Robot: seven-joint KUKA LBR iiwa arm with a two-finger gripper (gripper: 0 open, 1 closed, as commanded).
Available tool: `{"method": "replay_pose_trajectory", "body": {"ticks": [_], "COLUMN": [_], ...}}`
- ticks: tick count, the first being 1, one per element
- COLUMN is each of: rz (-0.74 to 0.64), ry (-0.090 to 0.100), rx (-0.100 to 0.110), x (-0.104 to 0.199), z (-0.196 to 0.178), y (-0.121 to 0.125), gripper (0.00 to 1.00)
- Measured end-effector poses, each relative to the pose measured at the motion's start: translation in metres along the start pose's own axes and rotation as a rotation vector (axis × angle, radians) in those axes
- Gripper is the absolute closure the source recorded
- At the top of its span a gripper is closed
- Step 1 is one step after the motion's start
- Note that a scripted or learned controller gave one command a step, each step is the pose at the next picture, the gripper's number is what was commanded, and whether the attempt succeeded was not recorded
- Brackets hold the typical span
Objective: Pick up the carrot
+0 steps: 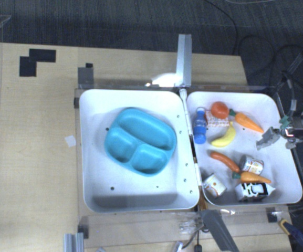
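Two carrots lie in the right bin (pixel 277 106). One carrot (pixel 247 122) rests near the back, green top pointing left, beside a red tomato (pixel 219 109). The other carrot (pixel 256 178) lies near the front, between a small can (pixel 253 166) and a black-and-white carton (pixel 255 191). My gripper (pixel 270 137) reaches in from the right edge and hangs over the bin's right side. It is to the right of and below the back carrot, apart from it, with nothing visibly held.
The right bin also holds a blue bottle (pixel 199 126), a banana (pixel 224 136), a red sausage (pixel 225 161) and a small white cup (pixel 214 185). A blue divided plate (pixel 139 139) sits in the left bin (pixel 91 156). A metal post (pixel 185 59) stands behind the bins.
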State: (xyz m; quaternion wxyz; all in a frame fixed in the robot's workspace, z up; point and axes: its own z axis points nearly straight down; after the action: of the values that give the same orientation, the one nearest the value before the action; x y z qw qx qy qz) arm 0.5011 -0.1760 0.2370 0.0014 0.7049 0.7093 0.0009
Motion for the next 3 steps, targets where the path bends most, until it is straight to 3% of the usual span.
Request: {"method": "replay_pose_trajectory", "body": {"ticks": [1,2,3], "rz": [-0.168,-0.162,-0.527], "ry": [-0.002,0.0,-0.005], "rx": [-0.003,0.0,-0.007], "x": [-0.024,-0.029,-0.029], "z": [0.028,0.133,0.149], "y": [0.036,0.089,0.149], "gripper": [0.0,0.0,0.0]}}
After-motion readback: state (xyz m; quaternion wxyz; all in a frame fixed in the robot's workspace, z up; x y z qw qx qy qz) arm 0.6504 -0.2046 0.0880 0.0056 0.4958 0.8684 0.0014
